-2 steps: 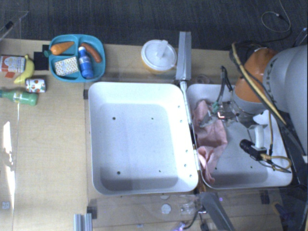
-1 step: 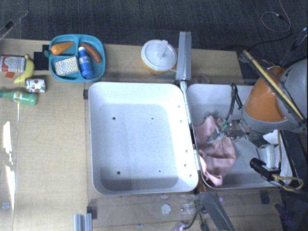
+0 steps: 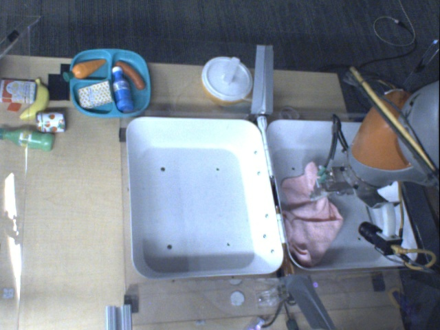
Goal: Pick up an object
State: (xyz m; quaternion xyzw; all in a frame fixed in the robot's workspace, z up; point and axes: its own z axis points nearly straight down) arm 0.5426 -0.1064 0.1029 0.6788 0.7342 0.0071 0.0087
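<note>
A crumpled pink cloth (image 3: 309, 215) lies in the right bin (image 3: 302, 137), against its left wall and reaching down to the front edge. My gripper (image 3: 325, 186) hangs low over the cloth's upper right part, its tips at or just above the fabric. The grey arm with its orange band (image 3: 377, 141) comes in from the right above the bin. A raised fold of the cloth stands just left of the gripper.
The left bin (image 3: 199, 196) sits beside the right one, with a metal divider post (image 3: 261, 81) behind their junction. Behind the bins are a white lidded cup (image 3: 227, 79) and a blue tray of toy food (image 3: 110, 82). Small toys (image 3: 31, 112) lie far left.
</note>
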